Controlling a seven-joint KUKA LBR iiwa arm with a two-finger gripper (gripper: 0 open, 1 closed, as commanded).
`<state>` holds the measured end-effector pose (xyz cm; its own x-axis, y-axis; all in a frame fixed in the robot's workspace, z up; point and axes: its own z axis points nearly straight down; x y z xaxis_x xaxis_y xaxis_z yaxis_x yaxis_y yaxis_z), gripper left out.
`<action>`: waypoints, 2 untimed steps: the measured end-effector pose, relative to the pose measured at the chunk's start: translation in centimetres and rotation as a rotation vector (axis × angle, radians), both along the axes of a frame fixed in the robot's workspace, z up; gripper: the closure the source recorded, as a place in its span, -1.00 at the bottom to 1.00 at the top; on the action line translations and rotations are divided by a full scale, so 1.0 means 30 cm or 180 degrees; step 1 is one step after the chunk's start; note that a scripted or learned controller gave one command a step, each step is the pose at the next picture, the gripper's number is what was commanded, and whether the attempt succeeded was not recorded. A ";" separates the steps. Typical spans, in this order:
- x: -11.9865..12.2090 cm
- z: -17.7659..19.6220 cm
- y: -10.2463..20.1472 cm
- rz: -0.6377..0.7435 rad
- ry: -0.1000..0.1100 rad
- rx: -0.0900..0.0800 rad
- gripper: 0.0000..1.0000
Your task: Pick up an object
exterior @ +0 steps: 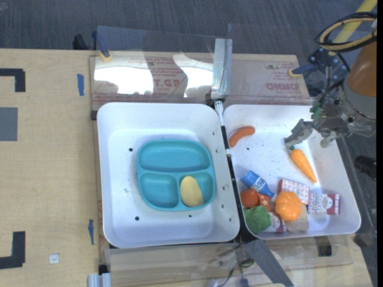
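My gripper (311, 137) hangs over the back right of the right bin (350, 187), reaching in from the right. Its fingers (297, 134) are spread open with nothing between them. An orange carrot (303, 164) lies just below and in front of them, pointing toward the front right. A red-orange sausage (241, 134) lies at the bin's back left. Toward the front sit a blue packet (257, 182), a red tomato (250, 198), an orange fruit (288, 205), a green leafy piece (258, 218) and two small cartons (324, 203).
The left bin (114, 160) holds a teal divided plate (173, 157) with a yellow potato-like item (191, 191) in its front right compartment. A clear panel (155, 64) and a metal divider post (222, 67) stand behind the bins. Cables (344, 31) loop above the arm.
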<state>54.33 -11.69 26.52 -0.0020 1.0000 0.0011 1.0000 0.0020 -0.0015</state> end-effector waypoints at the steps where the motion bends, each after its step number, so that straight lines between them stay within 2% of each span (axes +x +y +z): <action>1: -0.089 0.070 0.020 0.0481 -0.0004 0.0000 -1.00; 2: 0.083 -0.265 -0.184 0.0295 0.0031 0.0003 -1.00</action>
